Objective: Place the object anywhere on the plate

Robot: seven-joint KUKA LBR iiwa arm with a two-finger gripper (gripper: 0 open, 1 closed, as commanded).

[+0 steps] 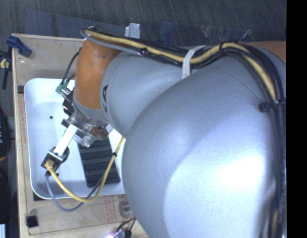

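Camera view: overhead and slanted, with the grey arm (203, 148) taking up the right and centre.
Orange band (91, 73): above the wrist, over the upper part of the white bin (36, 113).
Gripper (89, 135): low over the bin's middle; whether it is open or closed cannot be told, as its lower end merges with dark material beneath it.
Task object: not identified with certainty. A dark ribbed slab (99, 165) lies on the bin floor, its upper end directly under the gripper; contact between the two cannot be judged.
White bracket (64, 145): slants down-left from the wrist, ending in a small connector.
Yellow cable (76, 195): loops from that connector across the bin's lower rim and back up to the arm.
Bench (44, 53): bare wood around the bin, with a blue clamp (17, 46) at the upper-left corner.
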